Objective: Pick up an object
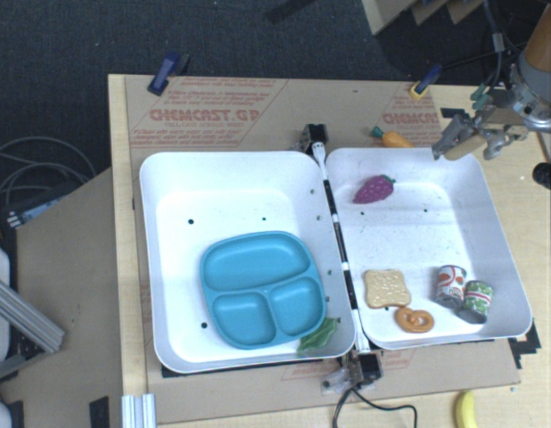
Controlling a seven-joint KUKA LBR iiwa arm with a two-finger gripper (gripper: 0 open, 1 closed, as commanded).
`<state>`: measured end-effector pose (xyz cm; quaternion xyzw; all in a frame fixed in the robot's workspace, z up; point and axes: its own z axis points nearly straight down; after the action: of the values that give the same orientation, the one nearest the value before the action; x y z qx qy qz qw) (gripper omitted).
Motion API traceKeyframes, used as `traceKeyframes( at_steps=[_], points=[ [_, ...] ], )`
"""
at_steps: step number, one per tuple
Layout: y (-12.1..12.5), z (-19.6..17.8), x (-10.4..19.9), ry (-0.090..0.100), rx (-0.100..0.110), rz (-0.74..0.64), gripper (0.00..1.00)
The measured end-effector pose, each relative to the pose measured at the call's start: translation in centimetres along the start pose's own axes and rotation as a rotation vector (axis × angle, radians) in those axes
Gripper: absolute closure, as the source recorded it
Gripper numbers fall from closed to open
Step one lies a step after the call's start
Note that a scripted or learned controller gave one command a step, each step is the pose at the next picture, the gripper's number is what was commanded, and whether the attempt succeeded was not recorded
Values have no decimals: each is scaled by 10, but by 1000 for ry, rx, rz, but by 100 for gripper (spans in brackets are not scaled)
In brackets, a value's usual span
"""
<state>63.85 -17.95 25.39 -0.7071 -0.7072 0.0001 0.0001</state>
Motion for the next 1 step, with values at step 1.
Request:
traceKeyframes(
  at_steps=[1],
  points=[
    [-4, 44, 48, 2, 2, -2, 0]
  ],
)
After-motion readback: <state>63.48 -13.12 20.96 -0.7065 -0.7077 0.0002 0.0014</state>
